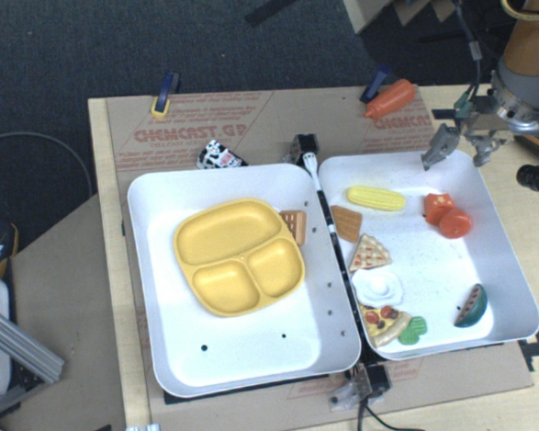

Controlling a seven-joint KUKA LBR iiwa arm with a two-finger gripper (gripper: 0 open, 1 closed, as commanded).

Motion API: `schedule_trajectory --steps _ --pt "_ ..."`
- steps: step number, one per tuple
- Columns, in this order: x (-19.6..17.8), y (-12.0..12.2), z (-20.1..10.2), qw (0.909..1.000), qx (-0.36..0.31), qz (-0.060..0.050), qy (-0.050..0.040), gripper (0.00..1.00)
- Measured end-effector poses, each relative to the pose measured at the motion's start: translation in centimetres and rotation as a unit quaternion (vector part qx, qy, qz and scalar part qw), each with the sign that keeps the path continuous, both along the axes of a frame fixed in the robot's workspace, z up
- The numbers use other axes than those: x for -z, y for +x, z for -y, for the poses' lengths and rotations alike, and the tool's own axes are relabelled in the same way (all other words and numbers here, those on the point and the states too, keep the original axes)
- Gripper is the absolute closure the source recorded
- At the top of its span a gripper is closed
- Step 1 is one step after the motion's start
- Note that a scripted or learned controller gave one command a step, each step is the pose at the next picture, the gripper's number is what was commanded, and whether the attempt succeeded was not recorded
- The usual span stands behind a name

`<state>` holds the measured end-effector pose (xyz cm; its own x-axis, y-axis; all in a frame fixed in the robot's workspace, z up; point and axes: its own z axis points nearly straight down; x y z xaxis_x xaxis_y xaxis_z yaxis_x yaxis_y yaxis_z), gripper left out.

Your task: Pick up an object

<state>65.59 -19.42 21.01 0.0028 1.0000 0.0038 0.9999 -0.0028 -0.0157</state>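
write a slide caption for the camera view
Open tool above the right bin of toy food; yellow tray in the left bin.

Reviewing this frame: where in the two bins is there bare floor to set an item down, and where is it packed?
Free: left bin floor in front of the yellow tray; right bin middle, between tomato, watermelon slice and fried egg. Crowded: along the divider.

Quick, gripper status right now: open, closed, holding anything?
Gripper: jaws open, holding nothing, above the right bin's far edge, near the tomato.
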Motion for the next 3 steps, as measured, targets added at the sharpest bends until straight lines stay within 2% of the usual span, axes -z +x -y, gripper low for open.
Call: schedule_trajectory --steps 1,2,3 --pt "-1.0 0.3 0.0 1.0000 -0.002 0.008 -0.0017 0.00" --pt "3.4 0.7 -0.2 1.0000 -0.002 0.005 -0.0012 0.00" --pt "9.4 1.4 0.0 1.0000 -0.003 0.005 -0.0011 0.00"
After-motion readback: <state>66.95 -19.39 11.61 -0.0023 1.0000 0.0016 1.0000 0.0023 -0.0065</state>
